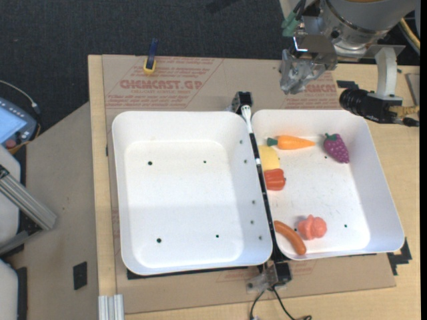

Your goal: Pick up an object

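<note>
1. Objects all sit in the right bin (373, 179): carrot (291, 141) near its far edge, lying lengthwise along that edge, green end toward the divider.
2. Grapes (337, 147), purple, near the far right corner, apart from the carrot tip.
3. Yellow piece (268, 157) against the bin's left wall, just below the carrot's green end; red pepper (274, 179) touching it on the near side, also against that wall.
4. Sausage (290, 237), orange-brown, in the near left corner, lying diagonally; pink toy (312, 227) just beside it, touching or nearly so, can't tell which.
5. Middle and right side of the bin floor are bare white with a few dark dots.
6. Gripper (298, 82) hangs above the cardboard just past the right bin's far edge, over no object. Nothing is between the fingers; how far apart they stand can't be told from this angle.
7. Left bin (127, 199) touches the right bin along the centre seam, black clips at both ends of the seam.
8. Yellow-blue clamp (151, 59) on the cardboard's far edge, well left of the gripper.
</note>
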{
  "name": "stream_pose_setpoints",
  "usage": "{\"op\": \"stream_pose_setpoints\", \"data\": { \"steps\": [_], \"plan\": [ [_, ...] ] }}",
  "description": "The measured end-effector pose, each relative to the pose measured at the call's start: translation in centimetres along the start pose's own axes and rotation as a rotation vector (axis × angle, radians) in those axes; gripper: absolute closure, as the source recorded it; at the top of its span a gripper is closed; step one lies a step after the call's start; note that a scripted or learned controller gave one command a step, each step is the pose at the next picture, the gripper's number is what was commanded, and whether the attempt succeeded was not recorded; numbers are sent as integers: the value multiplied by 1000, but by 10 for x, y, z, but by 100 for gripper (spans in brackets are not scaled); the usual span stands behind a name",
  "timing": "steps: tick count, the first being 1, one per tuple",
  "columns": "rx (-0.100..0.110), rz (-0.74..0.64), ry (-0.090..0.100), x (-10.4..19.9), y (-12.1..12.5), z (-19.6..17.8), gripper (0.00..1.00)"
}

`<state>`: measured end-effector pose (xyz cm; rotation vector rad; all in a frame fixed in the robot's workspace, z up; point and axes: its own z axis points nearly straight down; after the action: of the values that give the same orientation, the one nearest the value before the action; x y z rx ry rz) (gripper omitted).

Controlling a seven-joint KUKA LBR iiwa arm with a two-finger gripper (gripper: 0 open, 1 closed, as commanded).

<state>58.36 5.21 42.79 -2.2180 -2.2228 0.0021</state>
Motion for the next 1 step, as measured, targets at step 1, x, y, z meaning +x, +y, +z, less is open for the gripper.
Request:
{"op": "stream_pose_setpoints", "data": {
  "steps": [1],
  "plan": [
    [-6,-1,0,32,33,4,100]
  ]
}}
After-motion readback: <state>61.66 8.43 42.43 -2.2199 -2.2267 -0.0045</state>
